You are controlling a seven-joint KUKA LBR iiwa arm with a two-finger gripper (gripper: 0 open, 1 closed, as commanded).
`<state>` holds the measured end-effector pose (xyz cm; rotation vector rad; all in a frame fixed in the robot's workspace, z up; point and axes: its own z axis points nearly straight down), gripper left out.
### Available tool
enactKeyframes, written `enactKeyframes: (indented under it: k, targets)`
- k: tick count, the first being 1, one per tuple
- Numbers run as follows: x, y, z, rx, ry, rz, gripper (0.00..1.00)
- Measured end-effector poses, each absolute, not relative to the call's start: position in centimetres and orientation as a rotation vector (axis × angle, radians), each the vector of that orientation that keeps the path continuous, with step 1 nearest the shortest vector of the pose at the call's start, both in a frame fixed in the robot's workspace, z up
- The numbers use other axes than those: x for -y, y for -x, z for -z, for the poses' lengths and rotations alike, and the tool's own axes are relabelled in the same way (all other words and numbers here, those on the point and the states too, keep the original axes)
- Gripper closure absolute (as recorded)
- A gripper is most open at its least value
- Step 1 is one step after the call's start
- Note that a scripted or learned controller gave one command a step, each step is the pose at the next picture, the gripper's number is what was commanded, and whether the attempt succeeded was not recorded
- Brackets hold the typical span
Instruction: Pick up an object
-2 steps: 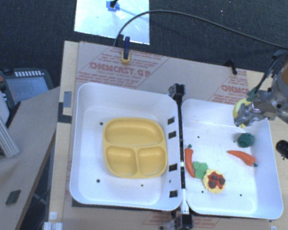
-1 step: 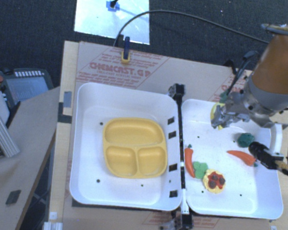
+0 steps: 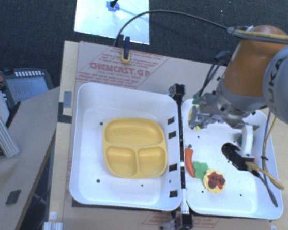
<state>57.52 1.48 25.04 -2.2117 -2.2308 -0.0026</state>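
While the gripper [image 3: 199, 120] hangs over the right bin [image 3: 227, 204], nothing shows whether it is open or closed; the toy carrot [image 3: 188, 158] lies near it toward the camera, the toy pizza [image 3: 214, 180] just beyond, both untouched

The tray [image 3: 132, 148] is plain yellow against its white bin [image 3: 90, 110]. Right of the tray, a carrot [image 3: 189, 158] is orange-red with green leaves. Further right of the tray, a yellow round toy [image 3: 214, 180] is dotted with red and dark spots.
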Motion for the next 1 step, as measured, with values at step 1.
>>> enactKeyframes:
  k: [1]
  targets:
    - [-7.36,-58.44,-24.35,2.231,2.213,0.003,1.00]
